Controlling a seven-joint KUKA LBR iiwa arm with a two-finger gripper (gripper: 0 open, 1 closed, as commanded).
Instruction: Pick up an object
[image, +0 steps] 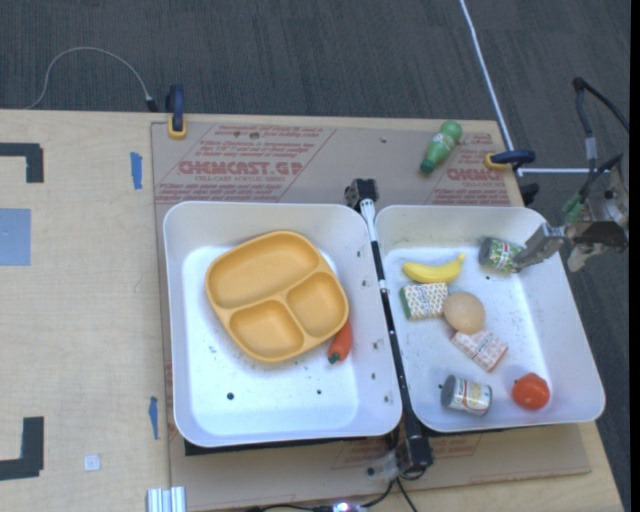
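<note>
My gripper (553, 254) hangs over the right bin's (560, 330) far right corner, reaching in from the right edge. Its two fingers stand apart, open, with nothing between them. The left fingertip (527, 257) is right beside a small green-labelled can (498, 253) lying on its side; I cannot tell if they touch. Further into the right bin lie a yellow banana (433, 269), a green patterned box (425, 300), a beige round object (464, 312), a red-and-white packet (479, 348), a second can (466, 394) and a red tomato (531, 391).
The left bin (200, 380) holds a yellow divided plate (277, 295) and a small red-orange vegetable (340, 344). A green bottle (441, 146) lies on the cardboard behind the bins. Clamps (510, 158) and a black divider bar (380, 290) sit at the bin edges.
</note>
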